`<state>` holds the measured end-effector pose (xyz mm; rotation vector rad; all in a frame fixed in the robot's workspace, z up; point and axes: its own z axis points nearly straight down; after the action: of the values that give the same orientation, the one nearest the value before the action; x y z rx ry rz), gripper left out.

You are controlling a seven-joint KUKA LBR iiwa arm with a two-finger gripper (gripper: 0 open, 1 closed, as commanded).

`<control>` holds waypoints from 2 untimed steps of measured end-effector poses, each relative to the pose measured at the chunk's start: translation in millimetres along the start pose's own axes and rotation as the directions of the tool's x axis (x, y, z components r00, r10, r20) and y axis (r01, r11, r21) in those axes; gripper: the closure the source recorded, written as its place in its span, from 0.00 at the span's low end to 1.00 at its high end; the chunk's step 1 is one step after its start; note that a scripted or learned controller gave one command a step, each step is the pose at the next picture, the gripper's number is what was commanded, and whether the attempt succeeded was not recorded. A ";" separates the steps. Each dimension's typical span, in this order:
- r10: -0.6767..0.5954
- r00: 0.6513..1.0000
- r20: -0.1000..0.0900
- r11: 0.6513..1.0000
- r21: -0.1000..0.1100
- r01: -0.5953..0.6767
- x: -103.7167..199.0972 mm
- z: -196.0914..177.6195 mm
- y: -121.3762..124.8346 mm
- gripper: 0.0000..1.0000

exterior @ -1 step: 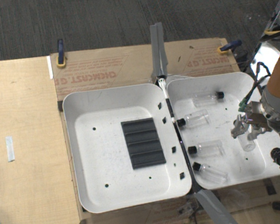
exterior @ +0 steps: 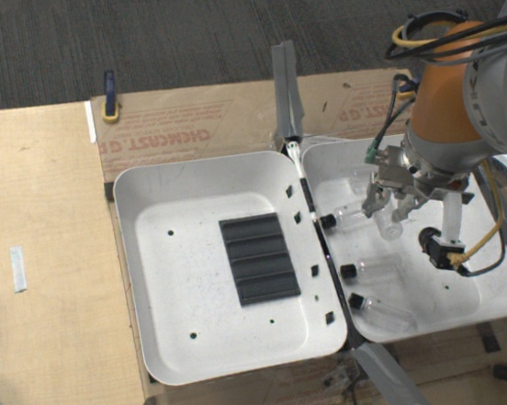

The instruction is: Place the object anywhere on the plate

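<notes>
The object to move looks like one of the clear vials with black caps (exterior: 360, 271) in the right bin (exterior: 489, 305), lying roughly crosswise just below and to the left of the end effector (exterior: 392, 211), though its glassy body is hard to separate from the white floor. The plate is probably the dark ribbed slab (exterior: 259, 259) in the left bin (exterior: 150, 257), well to the left of the end effector with its long axis running away from the camera. I cannot tell the end effector's state, and nothing is plainly held
</notes>
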<state>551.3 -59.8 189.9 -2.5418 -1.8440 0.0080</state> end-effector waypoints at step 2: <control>0.234 0.972 0.001 0.972 0.000 -0.234 129.7 -0.3 -35.8 1.00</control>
<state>557.5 74.6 189.8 -2.7422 -1.5327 0.0098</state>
